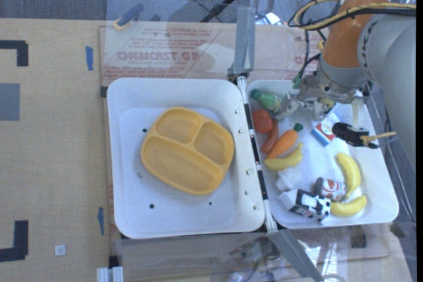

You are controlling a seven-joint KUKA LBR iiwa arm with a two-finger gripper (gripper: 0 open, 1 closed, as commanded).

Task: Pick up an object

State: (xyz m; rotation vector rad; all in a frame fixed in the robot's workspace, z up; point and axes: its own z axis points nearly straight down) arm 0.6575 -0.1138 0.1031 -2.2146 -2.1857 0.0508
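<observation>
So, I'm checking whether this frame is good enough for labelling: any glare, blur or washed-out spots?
Camera view: the yellow divided plate is sharp and evenly lit; the clear sheet behind the bins shows pale reflections; the right bin is bright, with small items soft; the gripper looks blurred, its details hard to read.

The light wooden counter carries two shallow white bins side by side: the left bin near its middle and the right bin toward its right edge. Blue tape strips and black markings sit along the left side.
</observation>
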